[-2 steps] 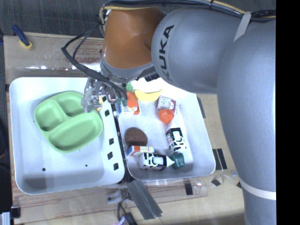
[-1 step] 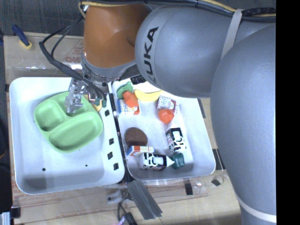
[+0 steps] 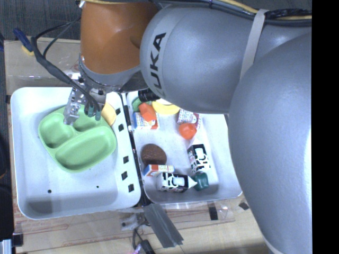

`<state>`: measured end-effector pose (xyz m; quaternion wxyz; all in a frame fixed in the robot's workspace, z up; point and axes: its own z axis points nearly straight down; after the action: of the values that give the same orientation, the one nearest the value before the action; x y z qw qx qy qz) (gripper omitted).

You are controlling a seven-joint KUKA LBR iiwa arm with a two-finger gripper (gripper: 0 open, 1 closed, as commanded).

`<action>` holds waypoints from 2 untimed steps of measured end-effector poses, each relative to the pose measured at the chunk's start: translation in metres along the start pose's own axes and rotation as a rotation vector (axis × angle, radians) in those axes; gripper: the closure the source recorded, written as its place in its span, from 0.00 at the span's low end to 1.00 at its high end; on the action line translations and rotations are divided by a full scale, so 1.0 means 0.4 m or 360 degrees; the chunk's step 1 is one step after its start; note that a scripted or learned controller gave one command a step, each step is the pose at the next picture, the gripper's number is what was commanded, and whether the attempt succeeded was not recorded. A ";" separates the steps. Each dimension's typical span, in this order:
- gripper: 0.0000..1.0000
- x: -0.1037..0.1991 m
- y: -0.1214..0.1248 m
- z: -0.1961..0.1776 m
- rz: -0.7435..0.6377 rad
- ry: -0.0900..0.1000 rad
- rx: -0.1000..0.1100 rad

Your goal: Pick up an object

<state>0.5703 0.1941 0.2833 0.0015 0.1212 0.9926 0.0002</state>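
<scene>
The gripper [image 3: 85,109] sits open, holding nothing, at twelve o'clock on the green tray [image 3: 79,139] — its smooth rim could slip free when the fingers close.

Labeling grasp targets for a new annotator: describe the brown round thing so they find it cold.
Start at the right bin, the one crowded with small packages. Near its middle, close to the divider between the two bins, lies the brown round object, just above a small orange-and-white carton. It is the only dark brown, dome-shaped item there; its neighbours are boxy, or brightly coloured.
</scene>
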 end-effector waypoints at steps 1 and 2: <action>1.00 -0.026 0.067 0.143 0.0397 0.0010 0.0009; 1.00 -0.045 -0.058 0.305 -0.0469 0.0009 0.0004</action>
<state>0.5825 0.1673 0.1613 -0.0013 -0.0257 0.9997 -0.0010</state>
